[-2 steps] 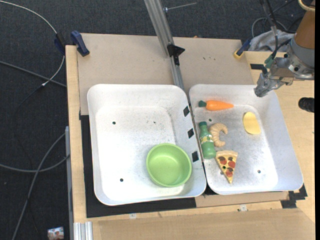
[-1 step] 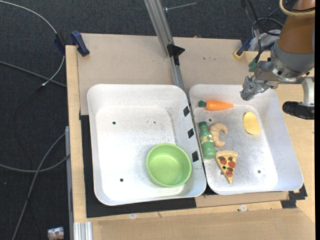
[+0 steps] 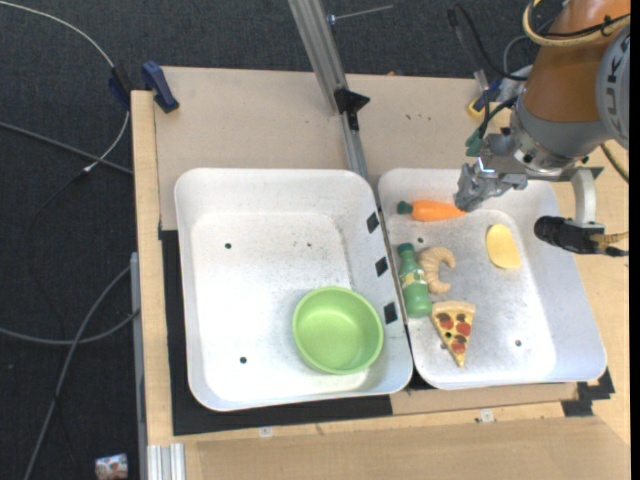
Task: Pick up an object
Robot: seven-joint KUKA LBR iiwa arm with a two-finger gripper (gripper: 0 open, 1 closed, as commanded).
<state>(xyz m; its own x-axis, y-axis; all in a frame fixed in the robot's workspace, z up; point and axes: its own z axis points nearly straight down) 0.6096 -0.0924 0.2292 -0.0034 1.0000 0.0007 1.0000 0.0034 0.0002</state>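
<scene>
Carrot (image 3: pixel 436 210) lies at the back of the right bin (image 3: pixel 560 363), just beside my gripper (image 3: pixel 474 194). Whether my jaws are open, I can't tell from here. Best plan: centre over its middle, straddle it crosswise, then descend and squeeze.

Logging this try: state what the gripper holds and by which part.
Nothing visibly held. The gripper hovers at the orange tip of the toy carrot, which lies in the right bin; a grip cannot be told.
</scene>
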